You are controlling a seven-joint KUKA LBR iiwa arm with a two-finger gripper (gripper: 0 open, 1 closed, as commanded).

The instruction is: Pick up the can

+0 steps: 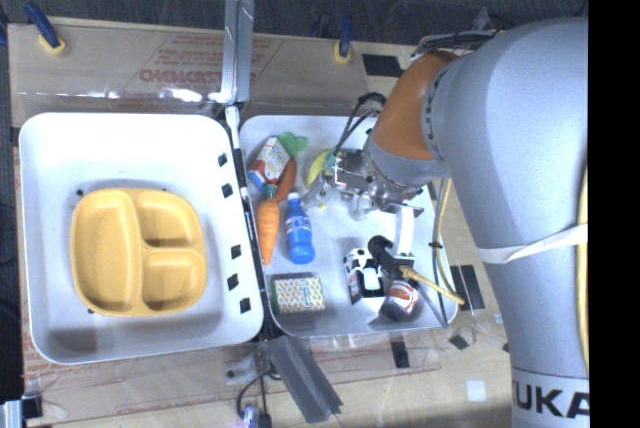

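Two shallow white bins are being carried side by side on the worktop (120, 66). The left bin (50, 166) is being taken up by a yellow divided tray (140, 249).

The right bin (335, 246) is being crowded with small things. A red-and-white labelled item (270, 159) and a green thing (293, 144) are being kept at its far left corner. An orange carrot (268, 226) and a blue bottle (298, 231) are being laid side by side along its left wall. A patterned box (298, 293) is being rested at the near left corner.

The gripper (358, 201) is being held low over the middle of the right bin, just beside a yellow banana (318, 166). Whether it is released or clenched cannot be told, since its tip is being blurred against the white floor. Nothing is being seen in its grasp.

The can (402, 300), dark red, is being left lying at the near right corner of the right bin. It is just beside a black-and-white object (360, 278) and apart from the gripper.
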